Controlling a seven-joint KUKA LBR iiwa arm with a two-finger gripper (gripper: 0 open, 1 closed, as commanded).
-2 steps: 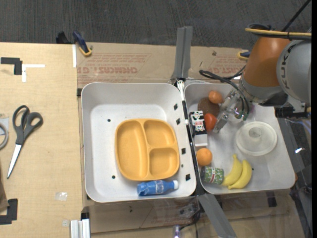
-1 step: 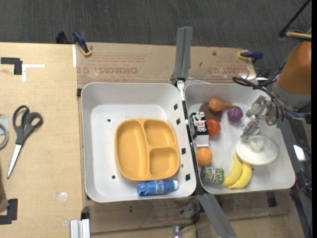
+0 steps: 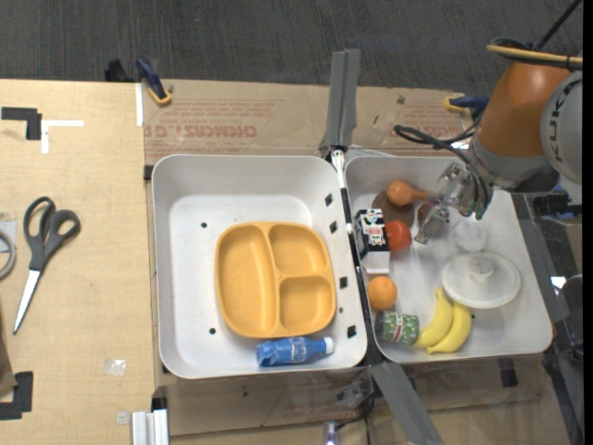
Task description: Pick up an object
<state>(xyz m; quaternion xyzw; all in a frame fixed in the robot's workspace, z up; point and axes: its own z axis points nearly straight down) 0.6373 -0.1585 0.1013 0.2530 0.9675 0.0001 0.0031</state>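
Camera view: the two bins are seen from above w/ the divider [image 3: 345,239] between them; this is taken as the landmark for all places below.

Left of the divider, a yellow compartment plate [image 3: 275,279] lies flat in the middle of the left bin [image 3: 176,248]. A blue tube [image 3: 294,349] rests below the plate, against the near wall, probably because it rolled there.

Right of the divider, in the right bin [image 3: 528,332], the candidates for picking are crowded. Just beside the divider a small black-and-white carton [image 3: 371,229] is placed, w/ a red ball [image 3: 398,235] touching it. An orange [image 3: 381,292] and a green can [image 3: 398,328] are found lower, also close to the divider. Farther right a banana pair [image 3: 445,323] and a white lid [image 3: 480,279] are seen, and a smaller orange fruit [image 3: 400,192] lies near the far wall.

The gripper [image 3: 435,219] is lowered into the right bin, approx. between the small orange fruit and the red ball, tilted toward the divider. Its fingers appear a little apart and nothing is seen between them. It is judged that an object near the red ball is aimed at; no object is lifted yet. Since the objects are packed tightly here, a neighbour may be pushed instead of gripped.
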